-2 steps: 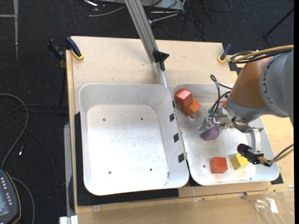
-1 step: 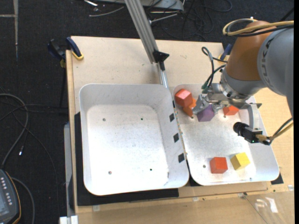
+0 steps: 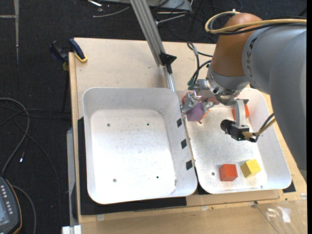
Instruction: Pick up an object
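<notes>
My gripper hangs over the left edge of the right bin, under the orange wrist band. A small purple block sits between its fingers, and the gripper is shut on it. The block appears to be lifted just above the wall between the two bins. A red cube and a yellow cube lie side by side near the right bin's front edge. An orange piece lies farther back in that bin, partly behind the gripper body. Another bit of orange shows by the gripper's left side.
The left bin stands beside the right one, their walls meeting near black tabs. A slanted metal pole comes down to the bench behind the bins. A black cable plug hangs off the arm over the right bin.
</notes>
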`<state>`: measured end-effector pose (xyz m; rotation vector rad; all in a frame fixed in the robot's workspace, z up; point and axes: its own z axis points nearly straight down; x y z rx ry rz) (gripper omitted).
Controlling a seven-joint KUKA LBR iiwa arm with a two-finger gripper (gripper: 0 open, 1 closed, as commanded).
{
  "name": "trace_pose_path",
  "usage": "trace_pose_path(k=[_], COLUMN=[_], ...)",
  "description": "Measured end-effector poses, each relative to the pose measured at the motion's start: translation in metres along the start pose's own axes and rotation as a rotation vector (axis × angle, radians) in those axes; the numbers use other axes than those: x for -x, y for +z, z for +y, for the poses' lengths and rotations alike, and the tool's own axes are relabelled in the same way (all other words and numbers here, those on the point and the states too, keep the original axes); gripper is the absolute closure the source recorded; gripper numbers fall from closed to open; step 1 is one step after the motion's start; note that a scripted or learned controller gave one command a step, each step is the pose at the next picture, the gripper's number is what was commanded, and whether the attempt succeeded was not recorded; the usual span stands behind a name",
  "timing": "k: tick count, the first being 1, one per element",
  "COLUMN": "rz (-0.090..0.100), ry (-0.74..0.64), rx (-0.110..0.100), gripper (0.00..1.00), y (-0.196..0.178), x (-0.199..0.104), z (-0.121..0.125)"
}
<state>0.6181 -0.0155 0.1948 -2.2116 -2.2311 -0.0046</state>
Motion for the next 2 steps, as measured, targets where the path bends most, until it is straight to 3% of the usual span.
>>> trace_pose_path(k=[1, 2], rz=[0.001, -0.002], ry=[-0.001, 0.010], rx=[-0.001, -0.008], gripper=[1.00, 1.00], y=[0.000, 0.000], x=[-0.076, -0.074], z=[0.008, -0.052])
